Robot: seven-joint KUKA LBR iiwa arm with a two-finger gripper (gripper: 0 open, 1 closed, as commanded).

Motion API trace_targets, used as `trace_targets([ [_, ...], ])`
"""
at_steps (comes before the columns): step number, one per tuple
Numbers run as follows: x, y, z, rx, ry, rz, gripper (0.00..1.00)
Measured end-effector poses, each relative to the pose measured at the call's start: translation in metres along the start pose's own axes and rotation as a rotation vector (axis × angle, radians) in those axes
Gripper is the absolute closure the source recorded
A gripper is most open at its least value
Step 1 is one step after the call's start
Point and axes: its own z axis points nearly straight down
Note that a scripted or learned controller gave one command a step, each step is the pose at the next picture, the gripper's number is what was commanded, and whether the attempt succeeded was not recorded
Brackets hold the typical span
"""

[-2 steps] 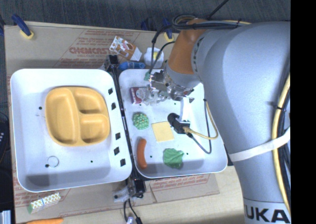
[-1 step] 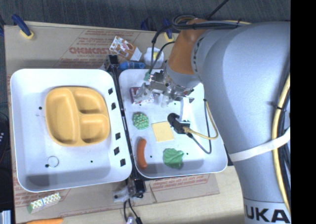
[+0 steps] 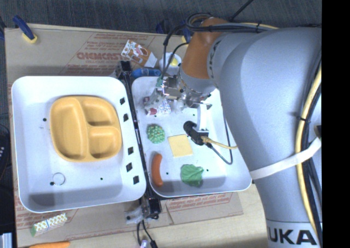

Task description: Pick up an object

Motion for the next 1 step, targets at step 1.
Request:
trace_targets([
  [1,-0.0021,0.0009,-0.0114,-0.001,-0.006,-0.005,1.00],
])
